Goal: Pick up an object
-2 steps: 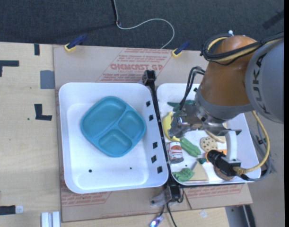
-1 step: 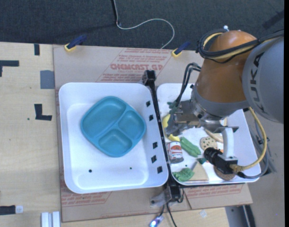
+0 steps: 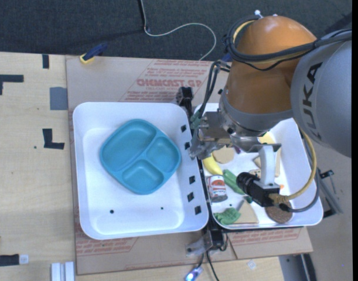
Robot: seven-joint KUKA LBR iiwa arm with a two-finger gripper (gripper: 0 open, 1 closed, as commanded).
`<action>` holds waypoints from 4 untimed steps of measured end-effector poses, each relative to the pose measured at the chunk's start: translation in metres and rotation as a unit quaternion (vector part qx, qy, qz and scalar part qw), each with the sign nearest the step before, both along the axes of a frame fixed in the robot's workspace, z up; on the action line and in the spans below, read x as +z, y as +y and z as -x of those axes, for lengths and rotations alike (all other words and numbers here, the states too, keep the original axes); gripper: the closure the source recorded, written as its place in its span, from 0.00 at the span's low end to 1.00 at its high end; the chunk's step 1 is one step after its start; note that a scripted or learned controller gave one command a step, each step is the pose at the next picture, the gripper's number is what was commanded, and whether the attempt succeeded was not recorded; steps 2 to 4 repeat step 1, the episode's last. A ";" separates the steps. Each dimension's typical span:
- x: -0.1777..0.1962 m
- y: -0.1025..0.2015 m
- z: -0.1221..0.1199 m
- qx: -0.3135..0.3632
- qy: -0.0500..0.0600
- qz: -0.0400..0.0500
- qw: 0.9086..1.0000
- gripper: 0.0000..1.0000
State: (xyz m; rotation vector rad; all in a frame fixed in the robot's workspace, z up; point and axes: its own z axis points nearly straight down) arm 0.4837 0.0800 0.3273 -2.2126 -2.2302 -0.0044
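Where the pickable things lie: most are crowded in the right bin [image 3: 293, 142], under the arm, and one is in the left bin [image 3: 80, 157].
Banana [image 3: 211, 166]: yellow, at the right bin's left side, just beside the wall that meets the left bin.
Small can [image 3: 217, 188]: red-and-white label, on the near side of the banana and close against it.
Green pieces: one [image 3: 230, 176] lies just beside the banana and the can; another [image 3: 228, 217] lies at the bin's near edge.
Brown disc [image 3: 278, 213]: at the near right of the right bin, well apart from the banana.
Tan round piece [image 3: 224, 156]: beside the banana's far end, partly hidden by the wrist.
Yellow piece [image 3: 266, 138]: further right, half covered by the arm; too little shows to name it.
Pincer [image 3: 201, 144]: low over the right bin's left edge, just above the banana; whether it is released, clenched or grasping anything cannot be told from this angle.
Arm [image 3: 266, 69]: grey with an orange band, covering the far half of the right bin.
Divided plate [image 3: 140, 156]: teal, three compartments, lying flat in the middle of the left bin.
Cardboard sheet [image 3: 108, 81]: printed in red, under both bins.
Tabletop [image 3: 26, 174]: pale wood with black marks.
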 end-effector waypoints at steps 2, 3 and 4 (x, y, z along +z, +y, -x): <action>0.113 0.065 0.000 0.001 -0.005 -0.002 1.000 1.00; 0.113 0.065 0.000 0.001 -0.005 -0.002 1.000 1.00; 0.113 0.065 0.000 0.001 -0.005 -0.002 1.000 1.00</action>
